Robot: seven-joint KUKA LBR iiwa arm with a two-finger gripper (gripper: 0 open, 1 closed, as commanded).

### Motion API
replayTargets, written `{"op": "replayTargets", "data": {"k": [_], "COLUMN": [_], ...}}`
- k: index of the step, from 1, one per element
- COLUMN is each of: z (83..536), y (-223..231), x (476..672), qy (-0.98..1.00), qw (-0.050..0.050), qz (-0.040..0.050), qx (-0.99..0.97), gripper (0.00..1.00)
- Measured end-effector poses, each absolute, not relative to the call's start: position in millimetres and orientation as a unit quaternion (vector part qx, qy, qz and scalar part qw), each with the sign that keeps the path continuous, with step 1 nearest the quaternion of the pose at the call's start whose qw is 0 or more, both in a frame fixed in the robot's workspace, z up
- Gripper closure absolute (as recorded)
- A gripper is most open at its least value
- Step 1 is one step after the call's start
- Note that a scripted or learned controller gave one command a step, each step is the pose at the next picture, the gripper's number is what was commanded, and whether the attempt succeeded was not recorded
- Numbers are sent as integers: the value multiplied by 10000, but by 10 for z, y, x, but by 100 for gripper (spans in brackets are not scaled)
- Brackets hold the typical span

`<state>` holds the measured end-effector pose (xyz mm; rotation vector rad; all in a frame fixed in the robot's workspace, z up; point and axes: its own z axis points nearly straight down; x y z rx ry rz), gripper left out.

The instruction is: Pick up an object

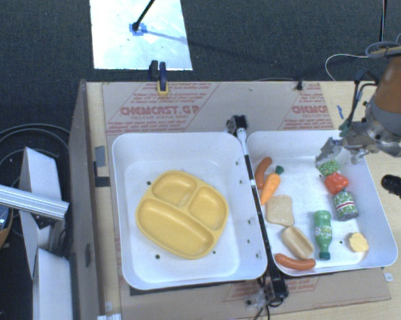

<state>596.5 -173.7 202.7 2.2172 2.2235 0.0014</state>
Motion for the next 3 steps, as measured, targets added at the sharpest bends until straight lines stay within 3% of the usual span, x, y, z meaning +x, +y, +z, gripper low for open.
{"op": "replayTargets", "data": {"k": [1, 2, 3], "z": [1958, 1443, 841], "y": [-1896, -1962, -2020], "x": [5903, 5885, 5534], "qy": [7076, 7077, 7076], "qw": [10, 3, 4], "qz": [1, -1, 1], "qx": [7066, 7066, 7066], "gripper": [0, 0, 0]}}
